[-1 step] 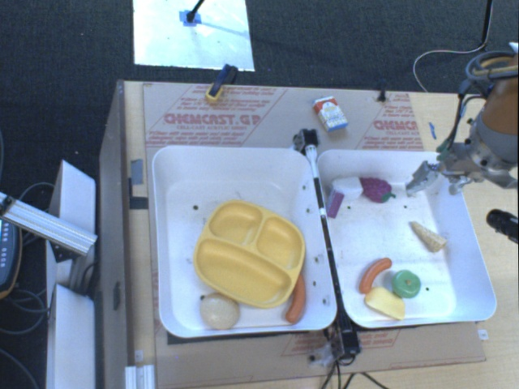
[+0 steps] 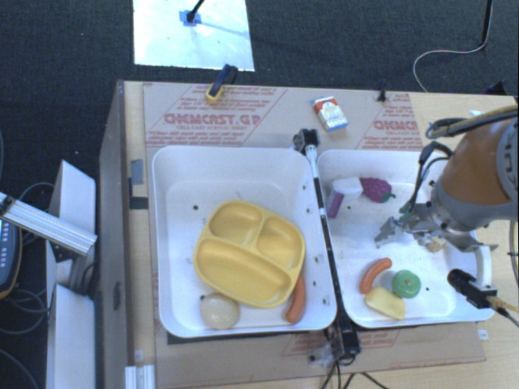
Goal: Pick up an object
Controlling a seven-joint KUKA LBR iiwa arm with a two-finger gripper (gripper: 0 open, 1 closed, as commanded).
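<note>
Single moment, overhead slanted view. The arm (image 2: 478,173) enters at the right edge of the frame, and its end effector (image 2: 405,227) sits low over the middle of the right bin (image 2: 349,298). Whether the end effector is apart or together cannot be told; the metal parts merge with the white floor of the bin. Nothing is seen clamped in it.

Candidates in the right bin: orange sausage (image 2: 375,275), green round fruit (image 2: 406,283) and yellow wedge (image 2: 384,302), clustered at lower centre of that bin, the three close to touching. Purple grape bunch (image 2: 375,188) and a white-and-purple block (image 2: 341,194) lie at the bin's upper left, near the divider.

The left bin (image 2: 174,217) holds a yellow divided tray (image 2: 250,252), a pale round item (image 2: 219,311) at its lower left, and a second sausage (image 2: 297,300) along its lower right edge.

Risks, as judged:
- The end effector sits between the two groups, over bare floor. A closure here would likely take nothing.
- The lower cluster is tight; a descent on the sausage may nudge the green fruit, which looks likely to roll.
- The yellow wedge lies near the bin's lower wall, so fingers could strike the rim.
- Cables trail near the wrist at the bin's right side; snagging seems possible on a long reach.
</note>
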